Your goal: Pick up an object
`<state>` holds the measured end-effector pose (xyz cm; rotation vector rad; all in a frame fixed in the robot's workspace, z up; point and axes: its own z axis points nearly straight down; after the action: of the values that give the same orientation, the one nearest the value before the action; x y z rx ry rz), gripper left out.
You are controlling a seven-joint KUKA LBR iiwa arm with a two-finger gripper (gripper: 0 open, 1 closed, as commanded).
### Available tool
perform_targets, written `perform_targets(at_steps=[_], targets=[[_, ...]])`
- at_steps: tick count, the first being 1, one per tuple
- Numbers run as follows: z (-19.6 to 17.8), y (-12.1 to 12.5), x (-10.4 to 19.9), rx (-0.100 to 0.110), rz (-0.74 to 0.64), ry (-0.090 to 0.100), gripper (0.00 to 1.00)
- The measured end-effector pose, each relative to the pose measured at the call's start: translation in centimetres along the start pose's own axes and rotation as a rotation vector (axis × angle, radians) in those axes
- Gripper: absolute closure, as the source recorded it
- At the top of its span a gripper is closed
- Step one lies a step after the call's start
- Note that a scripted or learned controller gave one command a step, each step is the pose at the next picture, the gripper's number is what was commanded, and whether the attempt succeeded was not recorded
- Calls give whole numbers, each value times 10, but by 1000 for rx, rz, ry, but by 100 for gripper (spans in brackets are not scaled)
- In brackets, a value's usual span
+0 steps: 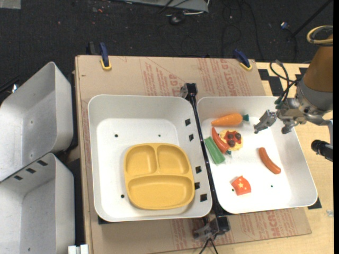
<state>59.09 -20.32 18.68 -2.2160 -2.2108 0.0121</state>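
The right bin holds several toy foods: an orange carrot, a green strip beside a red chilli, a small pizza piece with dark toppings, a brown sausage and a red wedge with a yellow mark. My gripper hangs over the bin's far right corner, open, with nothing between its fingers. It is to the right of the carrot and above the sausage.
The left bin carries a yellow sectioned plate. A black divider runs between the bins. White tubs stand at the far left. The arm comes in over the right edge.
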Motion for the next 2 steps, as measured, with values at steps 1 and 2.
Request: perform_targets(at_steps=[1,2], targets=[[-9,3,1,-13,-3,-3,0],[54,7,6,-9,-6,-1,0]])
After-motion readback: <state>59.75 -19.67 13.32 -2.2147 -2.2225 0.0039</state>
